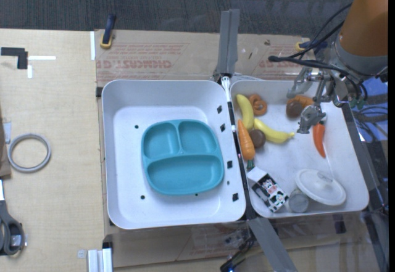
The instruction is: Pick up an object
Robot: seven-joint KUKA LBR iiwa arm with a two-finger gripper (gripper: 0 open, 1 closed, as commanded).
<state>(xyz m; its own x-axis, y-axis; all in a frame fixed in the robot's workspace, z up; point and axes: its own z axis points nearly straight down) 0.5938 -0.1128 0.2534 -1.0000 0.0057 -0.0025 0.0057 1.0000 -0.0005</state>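
Gripper (310,118) sits over the upper right part of the right shallow white plastic bin (352,160), hanging off the grey arm with the orange band (365,15), which reaches in from the right. Cannot tell from this angle whether the metal fingers are spread or pressed together; nothing is visibly between them.

Right bin contents: orange-red toy carrot (319,140) just below the gripper tip, touching or nearly so (cannot tell which). Brown rounded toy (298,105) just left of the gripper, near the bin's back wall. Small orange-brown ring-shaped toy (258,105) further left, beside the top of a yellow toy banana (245,109). Second yellow banana (273,133) lies across the middle, with a small dark brown round piece (257,137) touching its left end. Long orange carrot-like piece (246,142) runs along the left wall. Black-and-white printed small carton (269,191) at the lower left corner, grey round cap (299,203) beside it, white round lid-like dish (320,186) at the lower right.

Left shallow white plastic bin (120,160) holds a teal three-compartment plastic plate (182,156), roughly centred.

On the wooden surface (49,92) left of the bins: grey ring (28,152), well apart from both bins.
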